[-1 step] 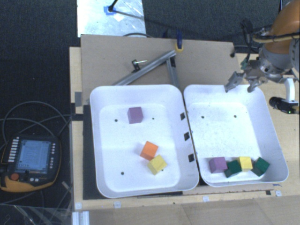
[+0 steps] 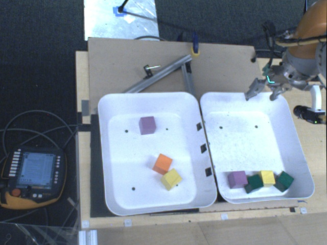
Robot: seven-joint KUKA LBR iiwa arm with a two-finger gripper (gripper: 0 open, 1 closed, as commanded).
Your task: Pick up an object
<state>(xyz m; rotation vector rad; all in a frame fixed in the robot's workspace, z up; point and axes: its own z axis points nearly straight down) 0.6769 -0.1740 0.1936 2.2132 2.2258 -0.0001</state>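
Observation:
My gripper (image 2: 264, 93) hangs over the far rim of the right bin (image 2: 255, 137), its two fingers spread open with nothing between them. In the left bin (image 2: 117, 147) lie a purple cube (image 2: 147, 125), an orange cube (image 2: 163, 163) and a yellow cube (image 2: 171, 178). Along the near wall of the right bin sit a purple cube (image 2: 237, 178), a dark green cube (image 2: 253, 182), a yellow cube (image 2: 267, 177) and another green cube (image 2: 284, 180). All of these are far from the gripper.
A metal bar (image 2: 158, 73) lies on the brown board behind the bins. A teach pendant (image 2: 33, 175) with cables rests at the left on the floor. A silver sheet (image 2: 120, 11) sits at the back.

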